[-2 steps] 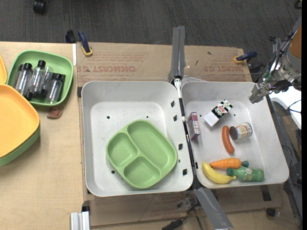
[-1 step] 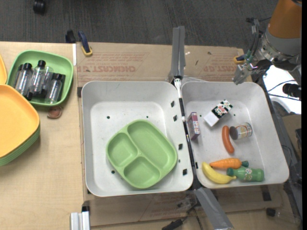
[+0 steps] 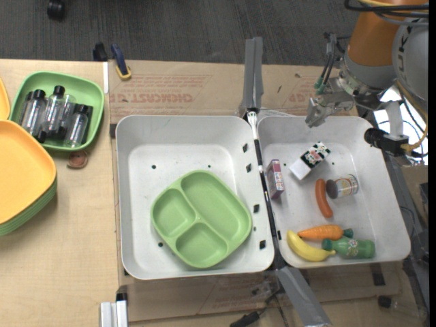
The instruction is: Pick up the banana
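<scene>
The yellow banana (image 3: 305,247) lies at the front of the right bin (image 3: 381,182), touching the carrot (image 3: 321,233) and the green bottle (image 3: 354,248) beside it. My gripper (image 3: 317,111) hangs above the back edge of the right bin, far from the banana, with nothing seen between its fingers. It points down near the bin's rear left corner.
In the right bin also lie a red sausage (image 3: 323,197), a small can (image 3: 343,187), a white carton (image 3: 310,160) and a dark red box (image 3: 275,178). The left bin (image 3: 136,155) holds a green divided plate (image 3: 200,218). Orange plates (image 3: 24,176) and a green tray of bottles (image 3: 58,111) stand at far left.
</scene>
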